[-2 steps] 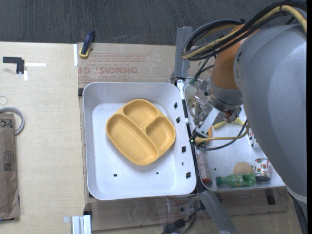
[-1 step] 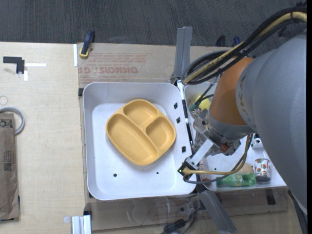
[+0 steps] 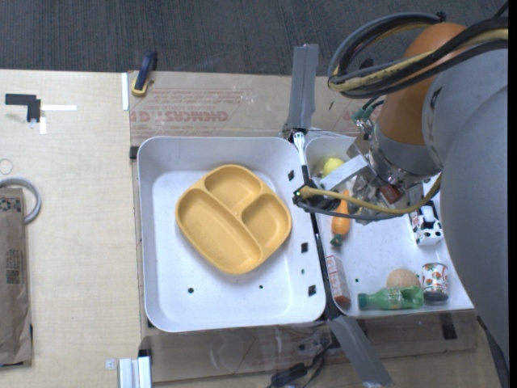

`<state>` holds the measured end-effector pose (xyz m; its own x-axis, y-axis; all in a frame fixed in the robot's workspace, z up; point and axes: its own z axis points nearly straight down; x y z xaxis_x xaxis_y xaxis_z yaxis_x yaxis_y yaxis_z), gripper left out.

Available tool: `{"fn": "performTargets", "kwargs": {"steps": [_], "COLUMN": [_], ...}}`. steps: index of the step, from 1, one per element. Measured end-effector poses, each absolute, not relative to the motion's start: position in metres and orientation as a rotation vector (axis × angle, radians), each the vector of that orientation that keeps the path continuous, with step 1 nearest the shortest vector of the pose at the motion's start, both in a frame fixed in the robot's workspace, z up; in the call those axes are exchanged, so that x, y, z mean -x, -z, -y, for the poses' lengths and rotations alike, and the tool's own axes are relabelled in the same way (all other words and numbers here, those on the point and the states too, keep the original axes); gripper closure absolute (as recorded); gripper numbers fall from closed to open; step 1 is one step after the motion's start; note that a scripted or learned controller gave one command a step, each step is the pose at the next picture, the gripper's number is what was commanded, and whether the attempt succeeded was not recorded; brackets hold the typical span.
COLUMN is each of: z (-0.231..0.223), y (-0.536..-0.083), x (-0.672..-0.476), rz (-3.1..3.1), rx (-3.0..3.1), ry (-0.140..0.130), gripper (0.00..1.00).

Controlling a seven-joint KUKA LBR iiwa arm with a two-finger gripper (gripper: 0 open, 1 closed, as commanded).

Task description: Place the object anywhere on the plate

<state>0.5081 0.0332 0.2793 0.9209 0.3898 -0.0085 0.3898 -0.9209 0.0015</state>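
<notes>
arm (image 3: 452,136) bent low (right bin (image 3: 404,305)), plate (image 3: 233,217)

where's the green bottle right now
The green bottle lies on its side at the near edge of the right bin, beside a small can and a tan ball.

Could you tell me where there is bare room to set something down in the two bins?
The plate has three bare compartments, and bare floor rings it in the left bin. The right bin is crowded: green bottle, carrot, can.
</notes>
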Motion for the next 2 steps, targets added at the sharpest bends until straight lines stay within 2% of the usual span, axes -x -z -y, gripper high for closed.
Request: {"fn": "performTargets", "kwargs": {"steps": [1, 2], "z": [-0.046, -0.044], "y": [-0.307, -0.366], "x": [-0.525, -0.480], "rz": [-0.757, -0.944], "rx": [-3.045, -2.993], "ry": [0.014, 0.013], "gripper": [1.00, 1.00]}}
